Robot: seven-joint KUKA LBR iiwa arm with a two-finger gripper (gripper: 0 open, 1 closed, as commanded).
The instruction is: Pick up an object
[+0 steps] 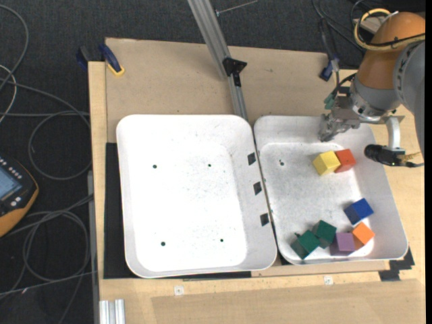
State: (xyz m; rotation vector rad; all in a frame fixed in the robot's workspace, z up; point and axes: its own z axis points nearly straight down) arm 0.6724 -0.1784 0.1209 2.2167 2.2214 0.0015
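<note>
- Gripper point(332, 131) hangs low over the right bin point(297, 181); we cannot tell its finger state.
- Yellow cube point(326, 163) sits just below it, touching the red cube point(345, 159).

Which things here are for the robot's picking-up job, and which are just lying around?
For the job:
gripper
yellow block
red block
blue block
orange block
purple block
green blocks
right bin

Just lying about:
left bin
blue clamp
floor cables
</note>
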